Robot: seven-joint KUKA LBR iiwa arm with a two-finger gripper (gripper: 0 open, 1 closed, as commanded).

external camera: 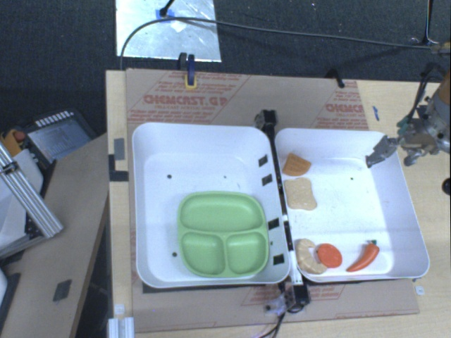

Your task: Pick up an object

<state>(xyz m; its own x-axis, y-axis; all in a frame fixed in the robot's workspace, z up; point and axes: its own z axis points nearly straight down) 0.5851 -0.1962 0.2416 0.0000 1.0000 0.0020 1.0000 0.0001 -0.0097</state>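
Toy food pieces lie in the right bin (402, 189), beside the left bin (151, 189) that carries one green divided plate (222, 232). Five pieces in all: one orange wedge (297, 165) near the divider, one tan bread slice (301, 193) just below it, and along the front wall one pale round piece (308, 255) touching one red-orange disc (328, 255), with one red-orange chili (364, 257) a little apart. All look light, stiff and smooth plastic, likely slippery; the chili, standing free, seems best pinched across its thick middle. At the right bin's far right rim hangs the end effector (386, 150), carrying nothing visible; whether wide or narrow I cannot tell.
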